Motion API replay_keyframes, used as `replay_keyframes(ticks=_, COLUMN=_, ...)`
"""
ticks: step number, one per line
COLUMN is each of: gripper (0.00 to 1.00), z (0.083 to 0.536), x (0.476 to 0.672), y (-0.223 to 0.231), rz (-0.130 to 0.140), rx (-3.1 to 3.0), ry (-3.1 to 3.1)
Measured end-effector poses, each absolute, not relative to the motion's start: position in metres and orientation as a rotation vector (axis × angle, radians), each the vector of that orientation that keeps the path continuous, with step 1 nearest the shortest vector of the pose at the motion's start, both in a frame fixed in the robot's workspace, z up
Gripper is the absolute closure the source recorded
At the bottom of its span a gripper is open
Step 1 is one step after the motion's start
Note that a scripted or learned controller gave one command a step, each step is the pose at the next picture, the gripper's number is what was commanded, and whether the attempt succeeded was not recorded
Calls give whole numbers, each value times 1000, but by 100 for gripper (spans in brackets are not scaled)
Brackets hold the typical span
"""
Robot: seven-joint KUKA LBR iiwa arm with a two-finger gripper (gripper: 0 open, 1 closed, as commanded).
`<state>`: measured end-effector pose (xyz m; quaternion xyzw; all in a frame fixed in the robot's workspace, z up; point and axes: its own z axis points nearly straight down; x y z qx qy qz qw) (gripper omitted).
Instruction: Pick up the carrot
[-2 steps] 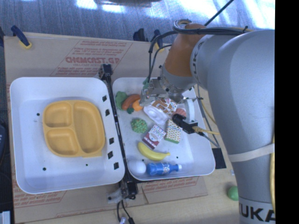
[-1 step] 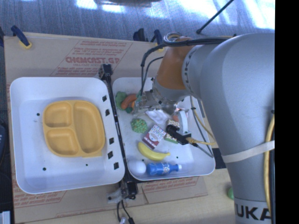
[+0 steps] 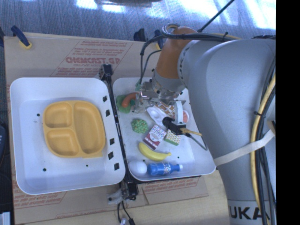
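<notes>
Carrot first: it lies near the upper left corner of the right-hand bin, a short orange piece with a green leafy end turned toward the bin's left wall, a little above centre in the frame. The gripper sits just to its right, low over the bin, its dark hardware almost touching the orange end — whether the claw is spread or closed I cannot tell, because the wrist and the orange band of the arm cover it from above. Nothing shows the carrot lifted or clamped; it appears to rest on the bin floor. My reading is that the approach step is in hand, with the grasp itself not yet made. The next move calls for a small shift toward frame left so the claw straddles the orange body rather than its tip, then a straight descent and a firm close before any lift. Clutter matters here — a green knobbly ball lies below the carrot, and white packets crowd under the wrist, so a sloppy approach could nudge them or roll the carrot against the wall. Farther down the bin sit a banana and a blue bottle, well apart from the work. In the left bin rests a yellow divided tray, uninvolved.
</notes>
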<state>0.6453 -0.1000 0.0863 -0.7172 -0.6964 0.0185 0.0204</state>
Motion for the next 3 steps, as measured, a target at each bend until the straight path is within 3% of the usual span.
replay_keyframes(ticks=1, gripper=100, z=91, x=636, y=-92, rz=7, rx=-2498, ry=-1896)
replay_keyframes(ticks=2, gripper=100, z=91, x=656, y=-96, rz=7, rx=-2670, ry=-1646)
replay_keyframes(ticks=3, gripper=100, z=91, x=627, y=-92, rz=9, rx=-2757, ry=-1496)
